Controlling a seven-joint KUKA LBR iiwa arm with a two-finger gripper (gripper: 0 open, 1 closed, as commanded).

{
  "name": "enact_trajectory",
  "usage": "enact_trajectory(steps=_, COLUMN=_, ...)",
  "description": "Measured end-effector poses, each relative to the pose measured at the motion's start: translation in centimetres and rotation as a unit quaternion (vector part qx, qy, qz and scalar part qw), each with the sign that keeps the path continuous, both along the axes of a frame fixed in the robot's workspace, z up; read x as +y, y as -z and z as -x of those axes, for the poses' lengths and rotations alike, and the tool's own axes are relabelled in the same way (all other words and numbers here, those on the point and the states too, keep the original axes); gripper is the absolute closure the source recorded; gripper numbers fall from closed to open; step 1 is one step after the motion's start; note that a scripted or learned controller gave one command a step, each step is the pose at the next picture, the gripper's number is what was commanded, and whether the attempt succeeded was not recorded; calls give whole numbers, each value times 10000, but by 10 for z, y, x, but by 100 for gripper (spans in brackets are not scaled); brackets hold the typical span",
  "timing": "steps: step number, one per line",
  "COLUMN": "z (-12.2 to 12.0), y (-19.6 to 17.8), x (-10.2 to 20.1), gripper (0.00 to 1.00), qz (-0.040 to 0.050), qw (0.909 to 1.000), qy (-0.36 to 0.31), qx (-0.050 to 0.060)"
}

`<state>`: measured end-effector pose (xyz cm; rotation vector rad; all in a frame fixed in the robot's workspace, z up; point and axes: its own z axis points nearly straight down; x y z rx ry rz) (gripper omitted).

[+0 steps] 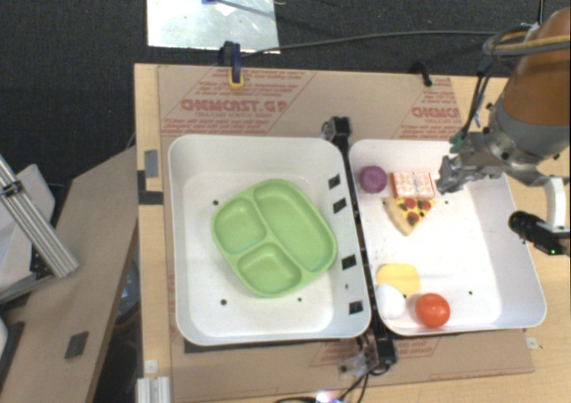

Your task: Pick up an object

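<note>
Likely target: red-and-white box at the back of the right bin, touching the pizza slice toy, purple ball just beside. Looks light, stiff, thin cardboard or plastic; best pinched across its short sides. Gripper sits just right of it, low; jaws' state cannot tell. Yellow block, white egg, tomato near front. Green tray in left bin.
</note>
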<state>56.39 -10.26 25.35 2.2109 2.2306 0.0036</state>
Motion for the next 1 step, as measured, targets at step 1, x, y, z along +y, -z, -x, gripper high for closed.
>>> enact_trajectory(steps=1, z=1, y=-4, x=57, gripper=100, qz=-5, qw=10000, qy=-8, qx=3)
